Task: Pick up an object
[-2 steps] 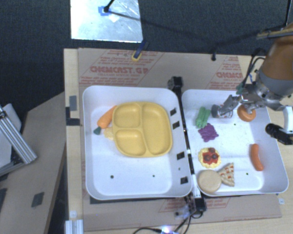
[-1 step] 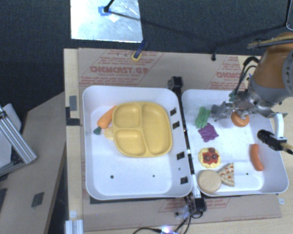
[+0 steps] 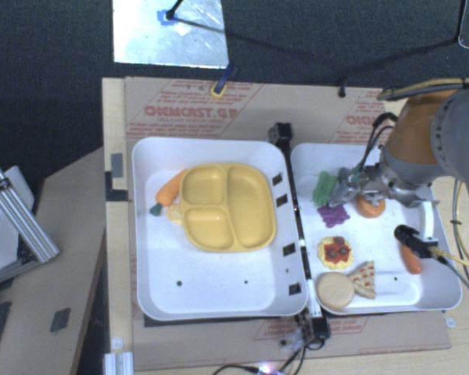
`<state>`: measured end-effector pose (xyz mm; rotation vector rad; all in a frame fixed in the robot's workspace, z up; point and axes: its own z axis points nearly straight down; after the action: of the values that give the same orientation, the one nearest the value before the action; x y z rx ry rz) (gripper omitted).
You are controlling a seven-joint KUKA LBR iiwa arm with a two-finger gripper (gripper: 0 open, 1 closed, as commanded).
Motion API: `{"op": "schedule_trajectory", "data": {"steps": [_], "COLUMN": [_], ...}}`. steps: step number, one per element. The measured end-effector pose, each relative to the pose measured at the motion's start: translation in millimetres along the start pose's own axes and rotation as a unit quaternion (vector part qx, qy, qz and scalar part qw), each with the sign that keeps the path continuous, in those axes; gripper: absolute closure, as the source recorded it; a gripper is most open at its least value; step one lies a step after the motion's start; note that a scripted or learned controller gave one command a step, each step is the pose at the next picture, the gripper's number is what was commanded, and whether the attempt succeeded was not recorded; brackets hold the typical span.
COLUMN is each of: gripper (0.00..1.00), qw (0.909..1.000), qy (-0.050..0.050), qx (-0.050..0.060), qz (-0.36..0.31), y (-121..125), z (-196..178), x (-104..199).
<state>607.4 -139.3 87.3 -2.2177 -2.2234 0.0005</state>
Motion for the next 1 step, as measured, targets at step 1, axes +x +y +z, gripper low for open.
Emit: {"op": "schedule_trajectory", "data": {"steps": [1], "gripper": [0.0], "qw": [1.0], "qy": [-0.001], "qx": [-0.003], "qz": [0.0], "y": [2.1], "z": [-0.4], "x": [-0.2]}}
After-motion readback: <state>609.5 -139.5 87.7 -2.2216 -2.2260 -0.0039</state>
